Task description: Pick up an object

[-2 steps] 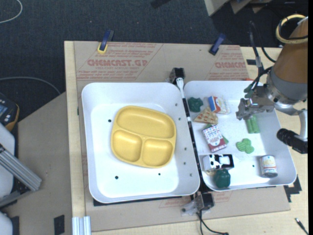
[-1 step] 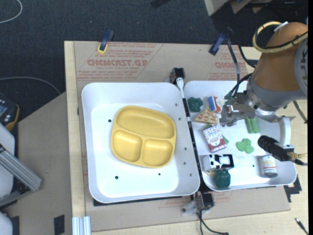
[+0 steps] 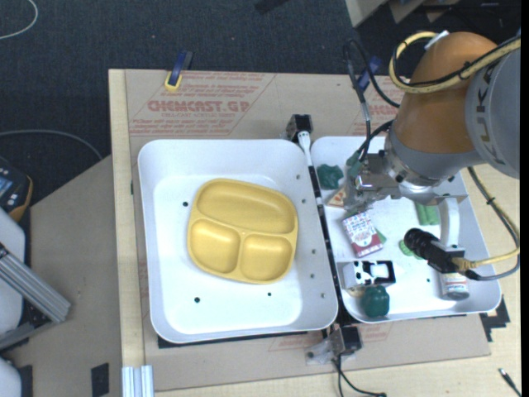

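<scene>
Two white bins sit side by side on the counter (image 3: 215, 98), which is covered with brown cardboard. The left bin (image 3: 165, 222) has a yellow tray (image 3: 242, 230) with three sections lying in its middle. The right bin (image 3: 413, 300) has many small things in it. A red and white packet (image 3: 362, 231) lies near the middle, a dark green round thing (image 3: 376, 301) lies at the near edge, a black and white piece (image 3: 374, 273) lies just above that, a small green thing (image 3: 331, 174) lies by the far left corner, and another green piece (image 3: 427, 213) lies under the arm. The tool (image 3: 361, 182) is down low over the right bin, just above the packet, but it cannot be told if it is apart or together, and nothing can be seen held in it. The pick is judged to be just starting. To do it well, one thing should be chosen that sits apart from the others, like the packet, and the tool should be lined up right over it before it is closed. The bin wall and the loose cable (image 3: 488, 259) should be kept clear of. Dark carpet (image 3: 124, 23) is seen around the counter.
</scene>
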Action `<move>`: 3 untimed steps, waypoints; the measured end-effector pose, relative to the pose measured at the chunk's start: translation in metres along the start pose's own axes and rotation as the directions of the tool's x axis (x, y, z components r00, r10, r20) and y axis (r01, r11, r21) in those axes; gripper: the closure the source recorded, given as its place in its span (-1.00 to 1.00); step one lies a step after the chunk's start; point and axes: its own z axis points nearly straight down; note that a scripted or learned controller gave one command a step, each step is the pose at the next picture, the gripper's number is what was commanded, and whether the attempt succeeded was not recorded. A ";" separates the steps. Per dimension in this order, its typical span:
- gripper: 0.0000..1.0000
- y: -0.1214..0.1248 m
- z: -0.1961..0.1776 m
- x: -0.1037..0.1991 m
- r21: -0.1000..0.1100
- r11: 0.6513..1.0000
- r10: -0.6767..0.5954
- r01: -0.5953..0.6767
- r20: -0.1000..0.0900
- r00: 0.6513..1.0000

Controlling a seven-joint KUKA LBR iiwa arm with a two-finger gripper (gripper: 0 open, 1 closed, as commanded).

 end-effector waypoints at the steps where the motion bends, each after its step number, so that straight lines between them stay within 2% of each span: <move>1: 1.00 -0.011 -0.006 0.056 0.004 1.000 0.000 0.000 -0.001 1.000; 2: 1.00 -0.018 -0.003 0.075 0.006 1.000 0.004 -0.004 0.001 1.000; 3: 1.00 -0.018 0.015 0.064 0.007 1.000 0.008 -0.008 0.003 1.000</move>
